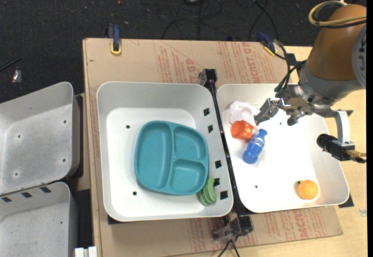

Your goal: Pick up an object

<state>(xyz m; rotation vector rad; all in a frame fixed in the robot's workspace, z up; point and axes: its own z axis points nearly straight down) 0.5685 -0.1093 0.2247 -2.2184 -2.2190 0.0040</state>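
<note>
In the right bin (326, 162) a small blue bottle (254, 147) lies tilted beside an orange-red object (242, 130). A crumpled white item (240, 112) sits just behind them, and an orange ball (307, 189) rests near the front right corner. My gripper (278, 116) hangs over the bin's back middle, just right of the white item and above the blue bottle. Its fingers are spread open with nothing between them.
The left bin (116, 133) holds a teal divided plate (171, 157) with a green object (207, 192) at its front right edge. A black divider (220, 139) runs between the bins. White trays (35, 127) lie at the far left off the bench.
</note>
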